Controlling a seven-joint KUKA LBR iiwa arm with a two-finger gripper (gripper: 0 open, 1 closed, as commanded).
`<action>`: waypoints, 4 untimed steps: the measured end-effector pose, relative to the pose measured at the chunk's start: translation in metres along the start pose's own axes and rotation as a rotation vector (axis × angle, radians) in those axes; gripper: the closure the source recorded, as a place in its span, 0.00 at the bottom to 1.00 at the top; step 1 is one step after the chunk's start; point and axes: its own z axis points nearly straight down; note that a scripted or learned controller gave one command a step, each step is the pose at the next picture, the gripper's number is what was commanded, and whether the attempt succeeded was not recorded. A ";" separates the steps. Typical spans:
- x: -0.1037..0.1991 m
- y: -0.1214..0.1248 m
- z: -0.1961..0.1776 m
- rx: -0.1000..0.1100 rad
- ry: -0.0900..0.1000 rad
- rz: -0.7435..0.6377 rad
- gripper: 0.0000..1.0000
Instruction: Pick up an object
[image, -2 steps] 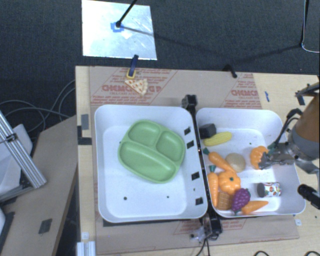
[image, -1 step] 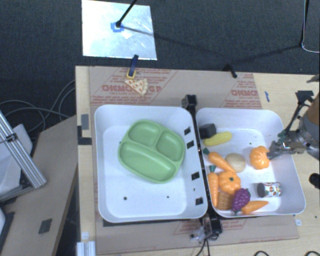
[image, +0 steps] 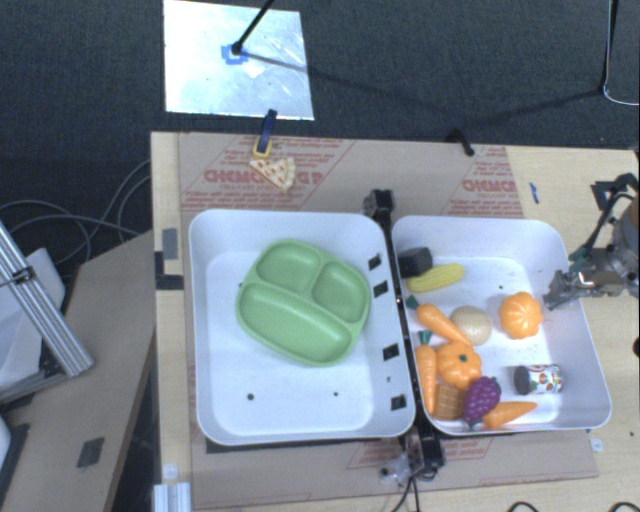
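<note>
Lying closest to the lens, at the front wall of the right bin (image: 590, 385), are a purple grape bunch (image: 481, 398) and a carrot (image: 508, 411), the grapes overlapping a waffle-patterned piece (image: 447, 402) that is mostly hidden. Just behind, a small pumpkin (image: 458, 365) is pressing against a second carrot (image: 425, 372) standing along the divider. A third carrot (image: 437, 322) is slanting beside a pale round item (image: 471, 324), too blurred to name. An orange (image: 520, 314) is sitting apart toward the right wall, and a small labelled can (image: 538, 379) is lying on its side near the front right. A corn cob (image: 436, 277) is resting at the back, touching a dark block (image: 414, 262) that is hard to make out.

Gripper (image: 562, 291) is hanging over the right rim, the arm behind it cut off by the frame edge; its fingers are dark and blurred, so I cannot tell how far apart they are, and nothing is showing between them.

Left bin (image: 215, 330) is holding a green divided plate (image: 303, 300), sitting flat.
</note>
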 end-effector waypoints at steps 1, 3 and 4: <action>0.053 0.015 0.009 0.002 0.003 -0.004 1.00; 0.153 0.034 -0.002 0.002 0.004 -0.006 1.00; 0.200 0.043 0.006 0.003 0.003 -0.004 1.00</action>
